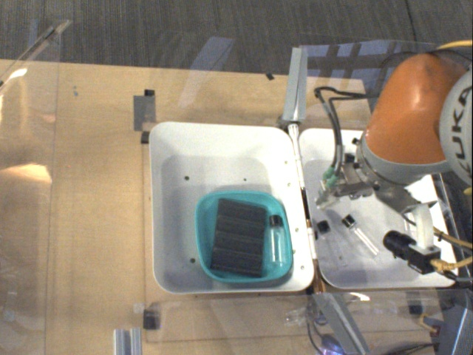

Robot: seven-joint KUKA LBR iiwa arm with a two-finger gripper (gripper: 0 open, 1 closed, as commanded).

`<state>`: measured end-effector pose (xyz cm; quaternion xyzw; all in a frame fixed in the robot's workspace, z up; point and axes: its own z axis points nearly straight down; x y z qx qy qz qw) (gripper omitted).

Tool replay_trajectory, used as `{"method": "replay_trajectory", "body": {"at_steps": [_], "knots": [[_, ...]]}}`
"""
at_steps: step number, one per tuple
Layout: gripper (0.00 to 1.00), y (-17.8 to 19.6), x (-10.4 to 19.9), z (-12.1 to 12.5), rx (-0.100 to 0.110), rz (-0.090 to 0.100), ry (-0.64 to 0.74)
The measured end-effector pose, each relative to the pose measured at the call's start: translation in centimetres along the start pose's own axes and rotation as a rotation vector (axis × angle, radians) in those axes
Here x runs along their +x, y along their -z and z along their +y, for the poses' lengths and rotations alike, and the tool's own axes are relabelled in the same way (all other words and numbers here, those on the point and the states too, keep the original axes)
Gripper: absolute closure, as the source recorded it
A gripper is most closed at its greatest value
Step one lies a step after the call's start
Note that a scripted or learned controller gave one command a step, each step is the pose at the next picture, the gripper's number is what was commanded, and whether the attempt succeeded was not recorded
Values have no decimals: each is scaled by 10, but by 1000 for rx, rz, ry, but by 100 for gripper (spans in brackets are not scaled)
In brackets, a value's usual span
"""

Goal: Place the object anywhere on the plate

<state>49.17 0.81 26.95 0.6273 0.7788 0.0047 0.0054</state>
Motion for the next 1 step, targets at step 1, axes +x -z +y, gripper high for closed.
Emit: {"method": "replay_trajectory", "body": {"at_steps": [1], "knots": [[100, -86, 44, 15, 11, 3, 34]]}}
